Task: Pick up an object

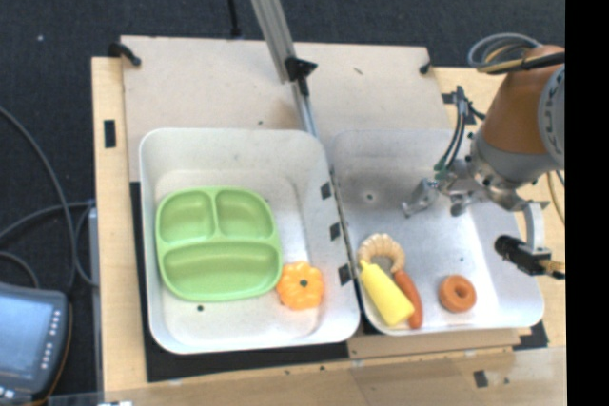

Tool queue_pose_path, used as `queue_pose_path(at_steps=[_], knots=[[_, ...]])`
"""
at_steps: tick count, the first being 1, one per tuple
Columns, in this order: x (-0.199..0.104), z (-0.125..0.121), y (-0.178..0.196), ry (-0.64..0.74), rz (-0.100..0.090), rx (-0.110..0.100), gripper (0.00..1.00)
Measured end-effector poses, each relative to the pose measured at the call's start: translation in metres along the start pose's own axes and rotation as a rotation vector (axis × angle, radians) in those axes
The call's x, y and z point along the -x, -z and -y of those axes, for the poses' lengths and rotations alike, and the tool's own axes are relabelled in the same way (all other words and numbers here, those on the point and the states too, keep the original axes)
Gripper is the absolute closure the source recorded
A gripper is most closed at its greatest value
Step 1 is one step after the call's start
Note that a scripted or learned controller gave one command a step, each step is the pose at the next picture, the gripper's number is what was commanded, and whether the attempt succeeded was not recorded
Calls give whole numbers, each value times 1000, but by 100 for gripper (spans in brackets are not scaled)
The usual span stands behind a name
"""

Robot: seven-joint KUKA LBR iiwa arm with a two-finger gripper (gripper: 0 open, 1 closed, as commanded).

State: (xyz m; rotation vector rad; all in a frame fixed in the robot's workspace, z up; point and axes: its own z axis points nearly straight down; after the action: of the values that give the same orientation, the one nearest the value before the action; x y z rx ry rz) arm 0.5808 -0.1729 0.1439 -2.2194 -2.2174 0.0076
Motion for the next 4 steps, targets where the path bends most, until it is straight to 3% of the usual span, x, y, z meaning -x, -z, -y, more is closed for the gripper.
queue_pose_path(at_steps=[1,2,3,4], knots=[[0,-2,5,-1,0,8,0],[-20,22,-45,-2,0,4,0],[-42,33,-43,3,1,7,0],[6,-7,-38,-3,4,12,0]])
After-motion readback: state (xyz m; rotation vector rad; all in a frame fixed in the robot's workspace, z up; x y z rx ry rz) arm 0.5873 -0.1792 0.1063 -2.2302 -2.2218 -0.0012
